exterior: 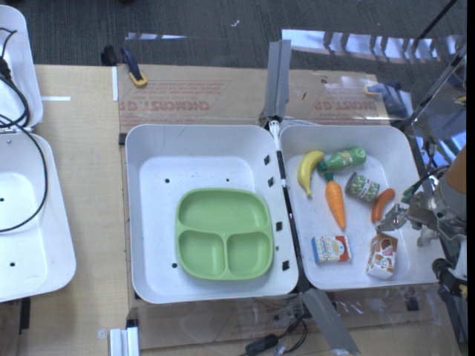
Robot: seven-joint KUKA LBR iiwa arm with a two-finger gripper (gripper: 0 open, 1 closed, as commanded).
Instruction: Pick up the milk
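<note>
One milk carton (383, 256) lies on its side in the right bin (404, 145), near that bin's front right corner, its brown-and-white printed face turned up. Judging by its look, it is a small toy or sample carton: light, fairly stiff in the walls, with smooth printed sides that could slip, and likely to skid on the white floor if nudged from one side. The best hold would seem to be across its two long flat sides near the middle, fingers coming straight down.

Just left of the carton lies a small snack box (331, 249), close but apart from it. Up and slightly left of the carton sits a red sausage-shaped toy (382, 204), then a green can (363, 187), an orange carrot (336, 203), a green bottle (344, 159) and a yellow banana (307, 170) farther off.

The gripper (413, 215) hangs just above and right of the carton, over the bin's right rim. Whether its pincer is spread or closed cannot be told; nothing is seen held in it.

Well left of the carton, the left bin (148, 199) holds a green divided plate (223, 233).
</note>
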